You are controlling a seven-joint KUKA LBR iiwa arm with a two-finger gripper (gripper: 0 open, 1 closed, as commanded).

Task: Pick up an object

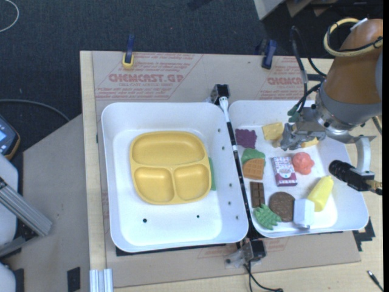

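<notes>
Toy food pieces (284, 170) crowd the right bin (358, 215); the gripper (290, 137) hangs low among them beside a yellow wedge (273, 131), finger state impossible to tell. 1 yellow divided plate (170, 166) sits in the left bin (121, 224).

The two bins (115, 163) look like smooth, glossy white plastic. The yellow divided plate (170, 166) is plastic with a soft sheen. The bench top (182, 72) looks like matt brown cardboard with red print. The arm's shell (352, 84) is smooth, slightly shiny.
</notes>
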